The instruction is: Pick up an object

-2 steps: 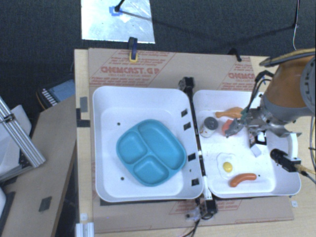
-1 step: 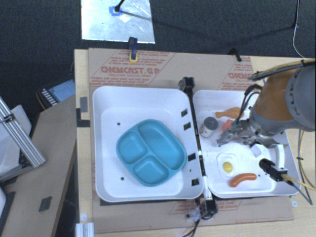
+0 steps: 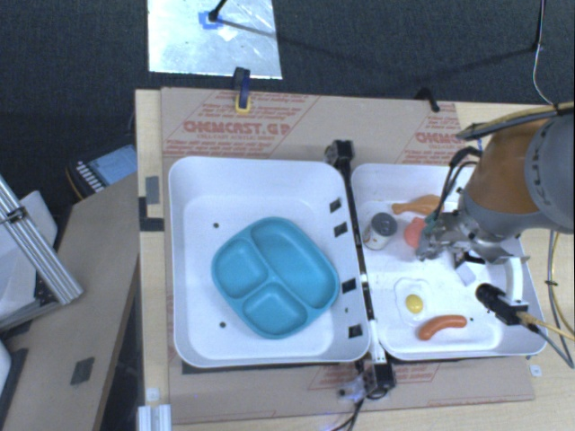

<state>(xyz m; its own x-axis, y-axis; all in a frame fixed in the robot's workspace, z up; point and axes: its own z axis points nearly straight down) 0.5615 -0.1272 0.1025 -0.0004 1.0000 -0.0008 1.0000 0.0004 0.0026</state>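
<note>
Gripper [image 3: 429, 241] is lowered in the right bin [image 3: 386, 344] beside a red object [image 3: 412, 232], its opening cannot be told, and nothing is seen lifted yet, so the pick is left

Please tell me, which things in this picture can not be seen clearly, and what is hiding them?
- Gripper, camera view: the arm's wrist covers it from above, so the state of its jaws cannot be read.
- Red object: partly hidden behind the gripper; its shape is unclear.
- Small grey can-like object: too small to identify.
- Arm: cut off by the right edge.
- White bin floor under the wrist: hidden.
</note>
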